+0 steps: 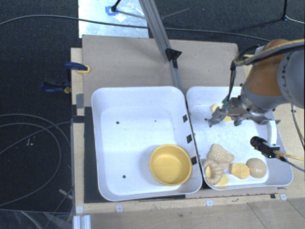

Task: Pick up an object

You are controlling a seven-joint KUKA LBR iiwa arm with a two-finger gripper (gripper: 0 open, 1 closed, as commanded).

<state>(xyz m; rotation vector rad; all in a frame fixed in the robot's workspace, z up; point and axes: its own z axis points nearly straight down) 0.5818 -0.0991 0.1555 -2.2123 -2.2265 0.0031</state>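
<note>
Bench carries two shallow white bins. The left bin holds a yellow bowl, upright, in its lower right part. The right bin holds the remaining items and the working end of the arm, which enters from the right of the frame.

Gripper sits low in the upper part of the right bin, near the bin's left wall. Dark metal parts splay left and right at the tip, but whether the jaws are spread or pressed together cannot be told at this resolution. A small yellow piece shows right at the tip, partly covered by it. No item is visibly pinched, so no hold is recorded.

Other candidates lie along the lower edge of the right bin, well apart from the gripper and below it in the frame: a pale lumpy item, a ringed pale item touching it from below, a yellow wedge just to their right, and a round beige item beside the wedge.

Judgement: the yellow piece is the nearest target, directly under the tip; its long axis cannot be read while it is covered. The lower cluster would demand a travel toward the bottom of the frame. Pick not yet confirmed.
</note>
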